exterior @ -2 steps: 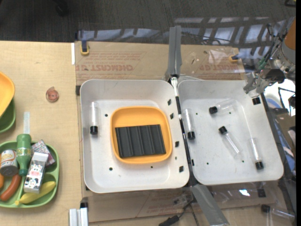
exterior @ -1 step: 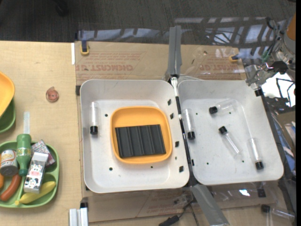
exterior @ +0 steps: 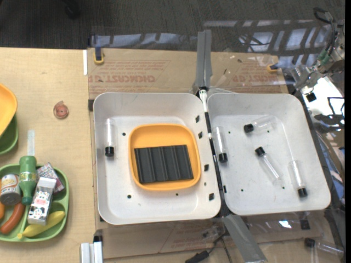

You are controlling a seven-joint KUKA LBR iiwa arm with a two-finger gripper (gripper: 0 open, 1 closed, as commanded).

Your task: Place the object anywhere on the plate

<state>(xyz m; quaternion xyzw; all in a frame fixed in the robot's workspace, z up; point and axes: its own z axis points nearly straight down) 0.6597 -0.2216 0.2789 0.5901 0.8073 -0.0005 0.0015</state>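
An orange plate (exterior: 160, 132) with rounded corners lies in the middle of the left bin (exterior: 109, 201). A dark grey ribbed rectangular block (exterior: 164, 164) rests flat on the plate, covering most of its centre. A clear tube with a black cap (exterior: 108, 140) lies on the bin floor to the plate's left, apart from it. Several more clear tubes with black caps lie scattered in the right bin (exterior: 241, 199): one (exterior: 220, 144) along its left wall, one (exterior: 258, 125) near the back, one (exterior: 267, 162) in the middle and one (exterior: 297, 178) at the right.
A wooden table at the left bears a green tray (exterior: 60, 223) of toy food and bottles, an orange and green dish (exterior: 6, 116) and a small pink disc (exterior: 61, 110). Cardboard (exterior: 142, 75) lies under and behind the bins. Cables and metal parts (exterior: 321, 59) crowd the back right.
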